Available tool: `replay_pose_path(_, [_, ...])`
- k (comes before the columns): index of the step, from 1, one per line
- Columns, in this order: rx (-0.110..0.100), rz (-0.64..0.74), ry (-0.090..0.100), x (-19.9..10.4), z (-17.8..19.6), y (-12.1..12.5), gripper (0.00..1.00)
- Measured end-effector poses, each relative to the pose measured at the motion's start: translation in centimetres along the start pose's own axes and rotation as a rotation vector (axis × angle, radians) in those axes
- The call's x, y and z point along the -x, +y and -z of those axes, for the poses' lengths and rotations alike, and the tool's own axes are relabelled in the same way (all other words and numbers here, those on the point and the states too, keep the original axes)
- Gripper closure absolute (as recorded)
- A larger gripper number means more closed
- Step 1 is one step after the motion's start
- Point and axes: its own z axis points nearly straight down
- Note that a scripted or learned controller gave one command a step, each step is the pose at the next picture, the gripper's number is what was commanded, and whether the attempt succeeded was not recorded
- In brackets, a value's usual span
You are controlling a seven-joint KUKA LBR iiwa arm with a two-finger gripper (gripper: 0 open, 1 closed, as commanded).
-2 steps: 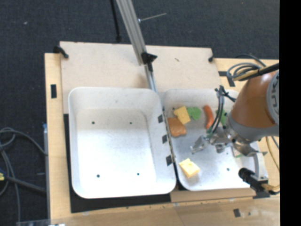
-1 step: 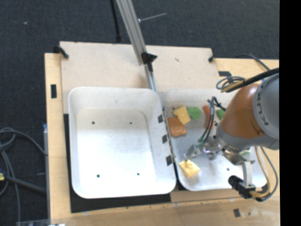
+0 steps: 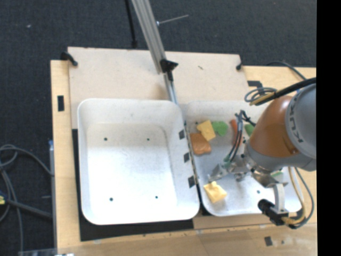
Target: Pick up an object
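Note:
The right bin (image 3: pixel 234 209) holds several small objects. At its far left lie a yellow block (image 3: pixel 206 130), a green piece (image 3: pixel 219 127) and a brown-orange lump (image 3: pixel 200 144). A slim red-orange piece (image 3: pixel 233 126) sits just right of them. A pale yellow chunk (image 3: pixel 214 192) rests near the bin's front left corner. My gripper (image 3: pixel 221 170) hangs low over the middle of this bin, between the brown lump and the yellow chunk, beneath the orange-banded wrist (image 3: pixel 272 135). The wrist hides part of the bin's right side. I see nothing held.
The left bin (image 3: pixel 88 143) lies alongside, sharing a raised rim with the right bin. A slanted metal pole (image 3: pixel 152 31) rises behind the bins. Cables (image 3: pixel 261 96) loop near the wrist, and a black fitting (image 3: pixel 269 209) sits at the right bin's front edge.

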Motion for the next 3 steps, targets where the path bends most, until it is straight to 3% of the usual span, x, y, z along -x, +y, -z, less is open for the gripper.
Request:
replay_pose_path(1, [0.006, -0.005, 0.003, -0.1, 1.1, 0.2, 1.00])
replay_pose_path(3, [0.009, 0.007, -0.001, 0.1, 10.5, -0.9, 1.00])
